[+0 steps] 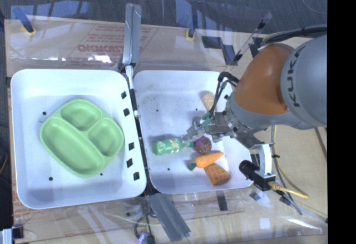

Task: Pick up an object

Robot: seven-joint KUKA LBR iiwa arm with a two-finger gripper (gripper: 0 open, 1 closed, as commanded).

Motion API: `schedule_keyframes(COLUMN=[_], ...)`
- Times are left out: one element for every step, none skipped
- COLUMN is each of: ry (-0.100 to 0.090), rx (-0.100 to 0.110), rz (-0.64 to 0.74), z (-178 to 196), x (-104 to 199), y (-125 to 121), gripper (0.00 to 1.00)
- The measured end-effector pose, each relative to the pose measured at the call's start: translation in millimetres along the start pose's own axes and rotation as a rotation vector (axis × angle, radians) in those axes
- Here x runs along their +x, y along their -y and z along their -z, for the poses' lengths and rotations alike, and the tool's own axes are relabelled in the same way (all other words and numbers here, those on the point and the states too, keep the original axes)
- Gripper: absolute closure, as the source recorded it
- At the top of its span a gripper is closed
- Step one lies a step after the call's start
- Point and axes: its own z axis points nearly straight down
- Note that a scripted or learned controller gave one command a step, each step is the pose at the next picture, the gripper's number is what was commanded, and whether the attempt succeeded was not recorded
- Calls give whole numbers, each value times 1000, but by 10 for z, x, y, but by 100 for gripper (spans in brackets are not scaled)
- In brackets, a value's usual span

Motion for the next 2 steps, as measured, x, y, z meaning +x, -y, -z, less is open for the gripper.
schedule_keyframes(ry=[1,1], rx=[-2,-3], rz=[176,181], z=[-729,-1124], x=[-439,-698], y=[-569,-949], gripper=[0,0])
